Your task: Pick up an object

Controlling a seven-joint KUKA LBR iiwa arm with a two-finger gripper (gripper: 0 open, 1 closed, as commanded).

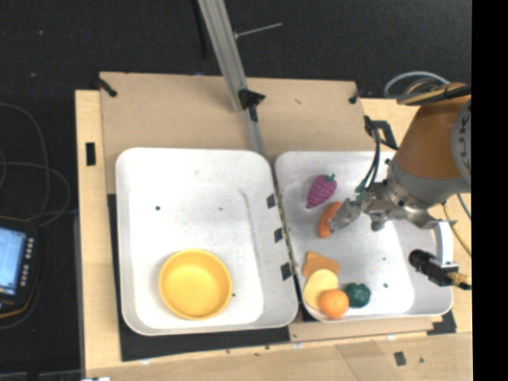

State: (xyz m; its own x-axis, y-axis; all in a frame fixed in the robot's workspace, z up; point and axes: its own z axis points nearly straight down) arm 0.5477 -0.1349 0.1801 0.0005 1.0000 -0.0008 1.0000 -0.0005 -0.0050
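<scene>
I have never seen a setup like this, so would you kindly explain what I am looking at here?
This is one camera above a bench, looking down at a slant. The grey and orange machine on the right is a robot arm; its pincer sits low in the right bin, right beside a small orange carrot. I cannot tell whether anything is gripped. That bin also holds purple grapes, an orange ball and a dark green piece. The left bin holds a yellow bowl.
</scene>
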